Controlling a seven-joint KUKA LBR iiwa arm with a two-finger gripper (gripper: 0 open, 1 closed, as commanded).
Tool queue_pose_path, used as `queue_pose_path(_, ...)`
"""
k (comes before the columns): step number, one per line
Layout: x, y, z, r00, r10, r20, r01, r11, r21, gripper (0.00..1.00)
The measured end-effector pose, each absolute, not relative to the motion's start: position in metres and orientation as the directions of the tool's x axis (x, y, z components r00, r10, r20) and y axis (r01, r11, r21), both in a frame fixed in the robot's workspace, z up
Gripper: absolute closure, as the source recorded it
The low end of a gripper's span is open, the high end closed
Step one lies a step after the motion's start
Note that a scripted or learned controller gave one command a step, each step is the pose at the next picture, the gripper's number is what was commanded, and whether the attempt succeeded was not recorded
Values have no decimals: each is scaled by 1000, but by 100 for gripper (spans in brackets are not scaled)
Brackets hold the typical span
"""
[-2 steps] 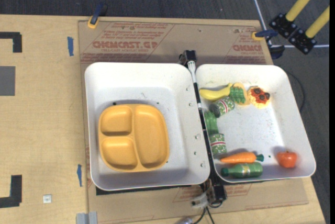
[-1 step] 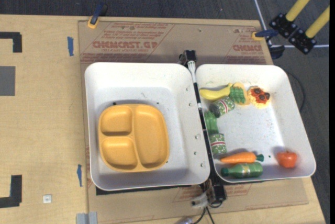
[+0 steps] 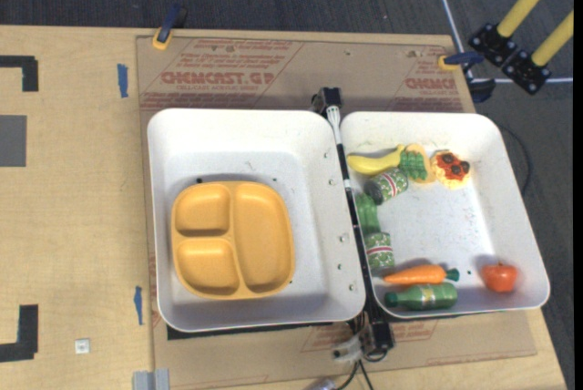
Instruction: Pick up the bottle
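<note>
Two bottles lie in the right shallow white bin [image 3: 483,197]. The dark green plastic bottle with a red and yellow label [image 3: 420,295] lies on its side at about 6 o'clock in that bin, close to the near wall, its length running 9 to 3 o'clock. The lighter green plastic bottle with a white and red label [image 3: 372,229] lies along the bin's left wall at 9 o'clock, its length running roughly 12 to 6.

An orange toy carrot with a green top [image 3: 419,274] lies just beside the dark green bottle, at its 12 o'clock side and parallel to it. At 3 o'clock from the carrot, near the bin's corner, sits a round orange-red toy tomato [image 3: 499,277]. At 11 o'clock in the bin a short green can with a white and red band [image 3: 390,186] lies tilted, with a yellow toy banana [image 3: 373,162] just above it, a knobbly green toy [image 3: 413,165] beside the banana, and a yellow piece with red spots [image 3: 451,167] at 1 o'clock.

The left white bin [image 3: 173,142] holds a yellow three-compartment plastic plate [image 3: 233,238]. Both bins rest on a brown cardboard sheet [image 3: 219,74].

Whether the pincer is released or clenched cannot be told.
</note>
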State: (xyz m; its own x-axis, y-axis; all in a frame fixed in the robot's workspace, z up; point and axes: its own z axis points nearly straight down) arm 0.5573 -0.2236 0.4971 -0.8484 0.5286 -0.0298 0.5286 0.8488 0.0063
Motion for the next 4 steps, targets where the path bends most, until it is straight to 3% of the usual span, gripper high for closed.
queue_pose_path(1, 558, -223, 509, -848, 528, -38, 528, 849, 8, 100)
queue_pose_path(2, 558, -223, 509, -848, 528, -38, 528, 849, 8, 0)
queue_pose_path(3, 560, -223, 520, -849, 527, -46, 527, 850, 10, 100)
queue_pose_path(4, 559, -223, 520, -848, 527, -45, 528, 849, 10, 0)
